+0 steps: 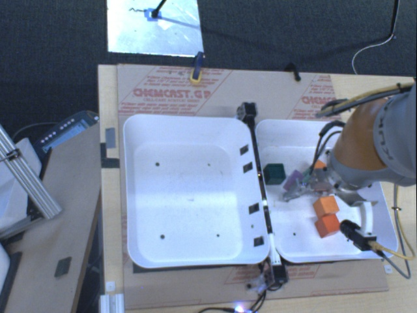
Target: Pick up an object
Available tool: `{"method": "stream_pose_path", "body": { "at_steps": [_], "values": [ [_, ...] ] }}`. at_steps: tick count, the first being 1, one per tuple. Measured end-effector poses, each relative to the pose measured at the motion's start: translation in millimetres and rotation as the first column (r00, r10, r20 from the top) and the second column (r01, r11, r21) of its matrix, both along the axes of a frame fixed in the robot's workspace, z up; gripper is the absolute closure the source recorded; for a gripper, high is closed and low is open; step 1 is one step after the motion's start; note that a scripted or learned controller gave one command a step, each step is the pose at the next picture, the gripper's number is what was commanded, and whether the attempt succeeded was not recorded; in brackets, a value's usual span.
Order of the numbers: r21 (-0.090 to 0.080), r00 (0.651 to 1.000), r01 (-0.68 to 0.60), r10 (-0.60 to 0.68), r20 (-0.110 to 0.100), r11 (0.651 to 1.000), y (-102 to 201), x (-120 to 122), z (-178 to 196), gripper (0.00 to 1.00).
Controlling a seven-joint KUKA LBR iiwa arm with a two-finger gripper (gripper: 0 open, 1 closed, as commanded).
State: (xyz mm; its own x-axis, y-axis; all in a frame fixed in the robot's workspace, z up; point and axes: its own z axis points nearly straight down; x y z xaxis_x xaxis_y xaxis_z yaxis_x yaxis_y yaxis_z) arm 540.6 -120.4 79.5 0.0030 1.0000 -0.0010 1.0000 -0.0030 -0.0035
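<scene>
Grey arm segment with orange band [371, 142] enters from the right, above the right bin [287, 243]. Beside it, sharing a central divider, sits the left bin [189, 181]. Gripper [294, 189] is lowered into the right bin's middle; finger separation cannot be determined at this resolution. Two orange blocks [327, 215] lie just right of the gripper, one touching the other. Dark green block [274, 172] rests near the divider, just left of the gripper. Small purple object [294, 177] sits at the gripper tip.
</scene>
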Motion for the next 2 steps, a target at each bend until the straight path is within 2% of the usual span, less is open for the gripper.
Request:
{"method": "stream_pose_path", "body": {
  "at_steps": [1,2],
  "values": [
    [0.001,1.000,-0.011,0.011,0.008,1.000,39.4,38.3,5.4,0.00],
    [0.000,1.000,-0.008,0.008,0.008,1.000,36.7,37.6,16.4,1.00]
  ]
}}
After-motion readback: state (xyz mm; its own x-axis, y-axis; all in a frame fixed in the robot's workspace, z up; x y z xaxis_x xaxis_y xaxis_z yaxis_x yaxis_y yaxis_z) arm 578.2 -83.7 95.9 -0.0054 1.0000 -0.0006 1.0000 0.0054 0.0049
